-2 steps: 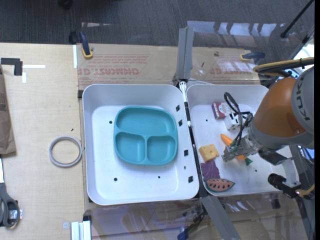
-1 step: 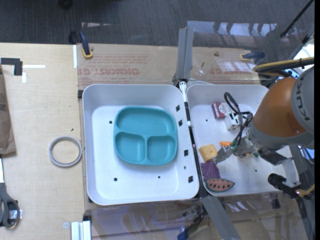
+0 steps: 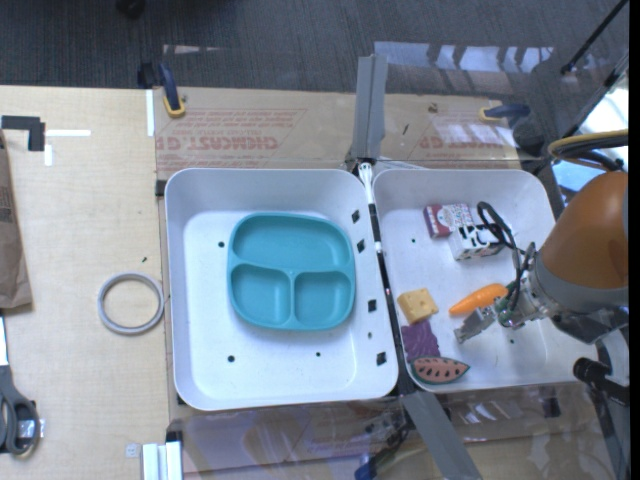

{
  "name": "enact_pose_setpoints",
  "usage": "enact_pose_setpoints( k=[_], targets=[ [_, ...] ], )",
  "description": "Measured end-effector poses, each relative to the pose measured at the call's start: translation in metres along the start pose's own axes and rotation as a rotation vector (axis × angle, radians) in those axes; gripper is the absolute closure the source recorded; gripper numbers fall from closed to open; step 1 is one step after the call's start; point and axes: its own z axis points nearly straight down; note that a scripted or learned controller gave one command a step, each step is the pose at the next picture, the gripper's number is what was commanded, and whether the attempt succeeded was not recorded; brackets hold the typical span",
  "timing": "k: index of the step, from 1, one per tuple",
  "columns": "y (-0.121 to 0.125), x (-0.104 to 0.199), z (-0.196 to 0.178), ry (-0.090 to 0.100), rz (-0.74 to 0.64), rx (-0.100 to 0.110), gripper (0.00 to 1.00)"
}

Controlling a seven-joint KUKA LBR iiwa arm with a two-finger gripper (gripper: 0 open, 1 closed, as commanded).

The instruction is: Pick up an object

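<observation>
An orange carrot (image 3: pixel 478 298) is seen in the right bin (image 3: pixel 400 228), near that bin's middle, with its long axis running slightly upward from left to right in the camera view; the narrower end is pointed left. Its colour is a plain bright orange and its shape is a short tapered stick. The pincer (image 3: pixel 478 323) is found just below and beside the carrot, at the end of the arm (image 3: pixel 590 248) that reaches in from the right. Whether the pincer is open or closed cannot be told, and nothing can be seen gripped in it.

A red and white packet (image 3: pixel 447 218) lies toward the far side of the same bin, beside a small white box (image 3: pixel 478 242) with black markings; the print on both is too small to be read. A tan cracker-like square (image 3: pixel 417 304), a purple piece (image 3: pixel 421 341) and a watermelon slice (image 3: pixel 440 370) lie along the bin's left and near side.

A teal divided plate (image 3: pixel 292 271) rests in the left bin (image 3: pixel 190 288). On the cardboard beyond the bins red mirrored lettering is visible but cannot be read with certainty. A grey ring (image 3: pixel 131 302) lies on the surface (image 3: pixel 80 218).
</observation>
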Motion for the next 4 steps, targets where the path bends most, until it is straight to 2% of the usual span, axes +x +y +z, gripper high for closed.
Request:
enact_pose_setpoints(
  k=[1, 2, 3, 4],
  targets=[
    [0.026, 0.043, 0.0, -0.001, 0.113, -0.001, 0.0],
    [0.008, 0.027, 0.0, 0.0, 0.076, 0.001, 0.0],
    [0.016, 0.051, 0.0, 0.0, 0.023, 0.0, 0.0],
    [-0.006, -0.018, 0.0, -0.001, 0.18, 0.0, 0.0]
  ],
)
